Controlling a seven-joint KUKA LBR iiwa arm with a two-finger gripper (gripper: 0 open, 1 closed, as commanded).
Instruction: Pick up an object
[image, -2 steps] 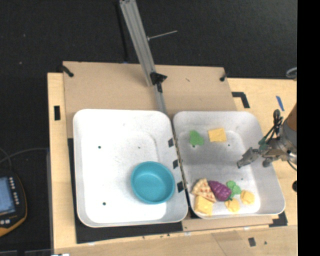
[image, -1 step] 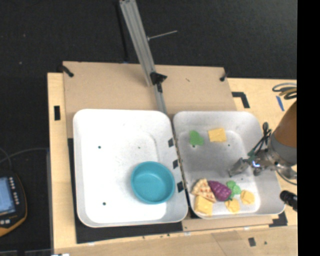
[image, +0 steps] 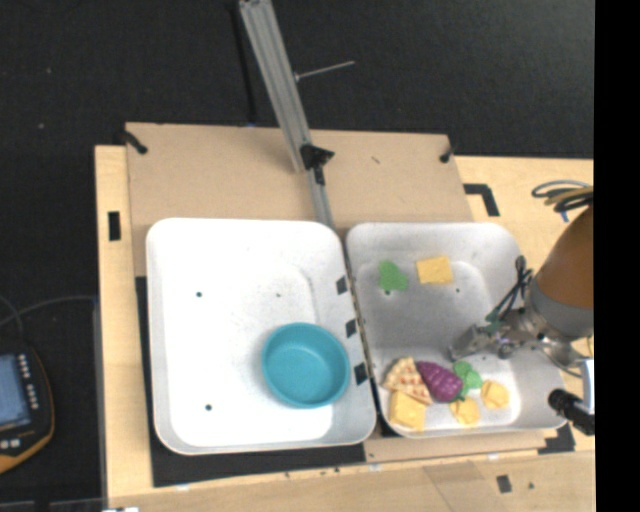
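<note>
- Single fixed camera, mounted above the table (image: 250, 160) and looking down at a slant; the far edge lies toward the top of the frame.
- Distance is moderate: both white bins, left (image: 235, 270) and right (image: 440, 245), fit in frame side by side, with dark floor beyond the table.
- The arm (image: 572, 270) enters from the right edge.

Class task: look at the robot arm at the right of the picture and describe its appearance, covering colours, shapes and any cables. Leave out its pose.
The arm is a thick rounded body with an orange band above a grey wrist section. Thin dark and green cables run down beside it toward the gripper, a small assembly of grey metal parts over the right bin. The picture is too coarse to make out its jaws or any markings.
</note>
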